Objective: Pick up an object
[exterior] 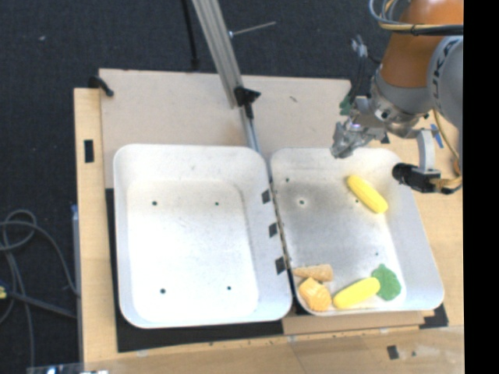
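The right bin (405, 232) holds a yellow oblong piece (367, 194) near its far right side. Along its near edge lie a tan cone-shaped piece (313, 272), an orange chunk (314, 294), a second yellow oblong piece (356, 292) and a green leafy piece (387, 281). My gripper (344, 145) hangs above the far edge of the right bin, up and left of the first yellow piece, with nothing visible between its fingers.
The left bin (191, 232) sits beside the right one. A slanted metal bar (222, 49) rises from between the bins at the back. The grey arm with its orange band (417, 29) fills the upper right. Cables (31, 248) lie on the floor at left.
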Motion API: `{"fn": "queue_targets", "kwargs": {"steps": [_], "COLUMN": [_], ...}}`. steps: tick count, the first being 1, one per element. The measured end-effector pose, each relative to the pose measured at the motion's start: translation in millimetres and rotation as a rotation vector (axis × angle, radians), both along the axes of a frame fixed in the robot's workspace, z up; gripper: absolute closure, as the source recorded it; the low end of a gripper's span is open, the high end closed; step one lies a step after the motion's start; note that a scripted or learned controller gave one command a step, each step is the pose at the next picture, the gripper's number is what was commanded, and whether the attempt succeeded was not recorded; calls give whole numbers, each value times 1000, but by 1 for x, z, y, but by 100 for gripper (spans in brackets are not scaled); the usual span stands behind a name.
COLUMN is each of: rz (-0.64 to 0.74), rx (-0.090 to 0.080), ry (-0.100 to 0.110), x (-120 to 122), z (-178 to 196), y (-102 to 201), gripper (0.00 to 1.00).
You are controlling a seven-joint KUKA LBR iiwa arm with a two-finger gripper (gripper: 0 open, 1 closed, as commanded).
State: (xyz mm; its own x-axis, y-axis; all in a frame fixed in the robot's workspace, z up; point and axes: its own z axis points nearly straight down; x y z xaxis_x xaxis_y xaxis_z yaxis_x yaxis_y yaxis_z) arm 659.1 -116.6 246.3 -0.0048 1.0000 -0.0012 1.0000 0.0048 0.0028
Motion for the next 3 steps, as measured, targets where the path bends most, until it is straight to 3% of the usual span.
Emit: {"fn": "queue_targets", "kwargs": {"steps": [2, 3], "rz": [1, 2], "rx": [2, 3], "ry": [4, 2], "x": [-44, -65], "z": [-15, -3], "y": [107, 150], "gripper": [100, 100]}}
